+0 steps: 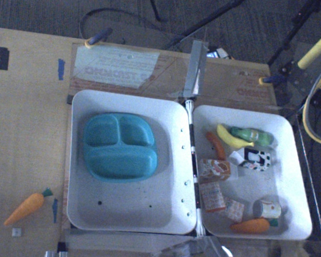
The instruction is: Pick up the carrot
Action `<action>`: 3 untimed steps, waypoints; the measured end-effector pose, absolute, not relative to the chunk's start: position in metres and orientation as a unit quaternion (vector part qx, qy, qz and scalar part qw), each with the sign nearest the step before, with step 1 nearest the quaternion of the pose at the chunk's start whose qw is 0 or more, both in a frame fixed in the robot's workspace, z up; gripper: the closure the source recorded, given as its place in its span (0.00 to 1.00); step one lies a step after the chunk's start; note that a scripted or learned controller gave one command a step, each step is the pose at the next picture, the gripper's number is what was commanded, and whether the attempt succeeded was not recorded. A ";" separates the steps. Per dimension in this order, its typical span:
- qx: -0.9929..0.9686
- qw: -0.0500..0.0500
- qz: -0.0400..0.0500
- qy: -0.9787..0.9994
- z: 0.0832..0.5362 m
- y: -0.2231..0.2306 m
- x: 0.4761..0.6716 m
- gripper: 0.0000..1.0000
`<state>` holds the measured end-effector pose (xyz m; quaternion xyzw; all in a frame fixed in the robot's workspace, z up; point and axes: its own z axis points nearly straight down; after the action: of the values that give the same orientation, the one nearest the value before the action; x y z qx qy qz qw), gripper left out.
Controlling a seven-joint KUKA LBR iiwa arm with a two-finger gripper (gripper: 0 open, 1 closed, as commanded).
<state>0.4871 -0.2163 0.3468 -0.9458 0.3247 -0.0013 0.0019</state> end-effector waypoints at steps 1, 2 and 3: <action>-0.967 0.002 -0.001 0.255 0.331 -0.219 0.494 0.00; -0.884 0.001 0.002 0.467 0.273 -0.223 0.527 0.00; -0.932 0.002 0.001 0.362 0.330 -0.215 0.480 0.00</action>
<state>0.4801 -0.2146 0.3295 -0.9322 0.3619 0.0007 0.0018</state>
